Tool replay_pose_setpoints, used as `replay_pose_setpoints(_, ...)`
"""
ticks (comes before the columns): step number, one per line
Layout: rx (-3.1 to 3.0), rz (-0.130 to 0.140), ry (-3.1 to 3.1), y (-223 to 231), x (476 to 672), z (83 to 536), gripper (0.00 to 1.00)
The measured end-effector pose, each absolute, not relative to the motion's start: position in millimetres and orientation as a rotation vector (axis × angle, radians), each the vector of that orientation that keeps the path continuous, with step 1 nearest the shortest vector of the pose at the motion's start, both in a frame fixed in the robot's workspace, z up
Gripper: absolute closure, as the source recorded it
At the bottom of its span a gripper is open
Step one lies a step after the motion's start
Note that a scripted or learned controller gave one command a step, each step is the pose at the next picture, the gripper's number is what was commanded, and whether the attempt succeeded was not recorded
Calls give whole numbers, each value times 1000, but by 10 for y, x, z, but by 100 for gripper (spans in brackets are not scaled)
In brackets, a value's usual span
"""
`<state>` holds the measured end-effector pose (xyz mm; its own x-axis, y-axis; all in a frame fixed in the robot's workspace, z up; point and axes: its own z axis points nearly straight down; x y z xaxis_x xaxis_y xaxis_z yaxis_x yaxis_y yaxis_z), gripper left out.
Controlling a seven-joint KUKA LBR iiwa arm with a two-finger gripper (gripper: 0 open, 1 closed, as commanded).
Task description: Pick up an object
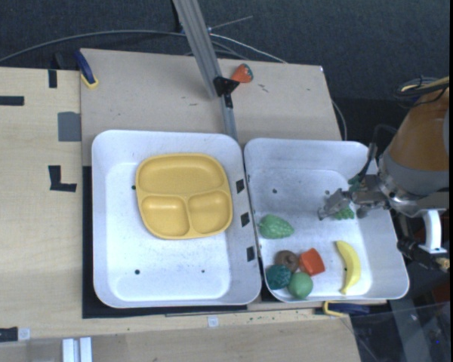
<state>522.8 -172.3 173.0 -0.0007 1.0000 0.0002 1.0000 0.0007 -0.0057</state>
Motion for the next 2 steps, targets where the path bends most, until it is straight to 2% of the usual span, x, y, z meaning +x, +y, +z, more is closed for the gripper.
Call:
replay_pose_setpoints(1, -2215, 8, -2217, -1746, 5197, 1087, 0)
replay_pose_setpoints(2, -2220, 2, -2224, -1744, 5199, 891, 0)
